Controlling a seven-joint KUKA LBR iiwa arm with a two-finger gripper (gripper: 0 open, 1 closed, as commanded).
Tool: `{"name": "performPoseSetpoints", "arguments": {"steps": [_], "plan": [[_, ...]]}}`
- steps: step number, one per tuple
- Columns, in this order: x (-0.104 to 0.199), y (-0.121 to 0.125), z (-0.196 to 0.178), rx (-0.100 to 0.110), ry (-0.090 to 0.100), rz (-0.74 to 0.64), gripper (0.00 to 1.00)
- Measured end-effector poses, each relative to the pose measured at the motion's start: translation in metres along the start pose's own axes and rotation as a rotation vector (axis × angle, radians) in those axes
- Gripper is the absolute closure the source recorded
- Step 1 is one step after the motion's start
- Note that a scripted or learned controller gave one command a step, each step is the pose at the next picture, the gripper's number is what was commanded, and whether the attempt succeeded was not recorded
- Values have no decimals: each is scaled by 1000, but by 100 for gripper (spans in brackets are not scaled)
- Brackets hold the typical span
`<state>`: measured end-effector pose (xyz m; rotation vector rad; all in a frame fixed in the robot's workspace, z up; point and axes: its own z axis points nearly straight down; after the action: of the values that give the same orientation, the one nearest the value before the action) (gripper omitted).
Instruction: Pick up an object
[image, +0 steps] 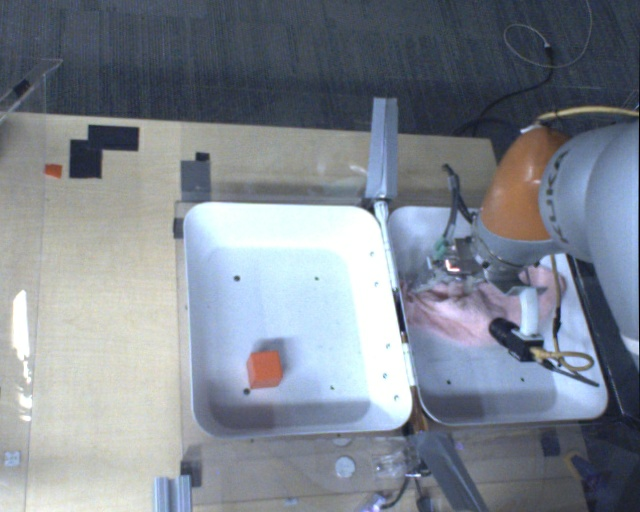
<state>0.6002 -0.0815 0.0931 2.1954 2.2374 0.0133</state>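
Two shallow white bins sit side by side on the counter (100, 330), seen on my overhead feed. The left bin (300, 225) holds one orange cube (265, 369), resting toward its lower-left corner. The right bin (500, 400) holds one crumpled pink cloth (445, 312), lying close to the wall beside the left bin. The single grey arm (600, 200) reaches in from the right, with its pincer (455, 262) above the cloth's upper edge. I cannot tell whether the pincer is spread or pressed together. Outside the bins, at the counter's upper left, are one stepped black shape (95, 148) and one small orange square (53, 171).
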Motion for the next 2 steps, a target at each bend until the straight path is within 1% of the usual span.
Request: {"name": "performPoseSetpoints", "arguments": {"steps": [1, 2], "plan": [[1, 3, -11, -8, 1, -1, 100], [1, 3, -11, -7, 1, -1, 0]]}}
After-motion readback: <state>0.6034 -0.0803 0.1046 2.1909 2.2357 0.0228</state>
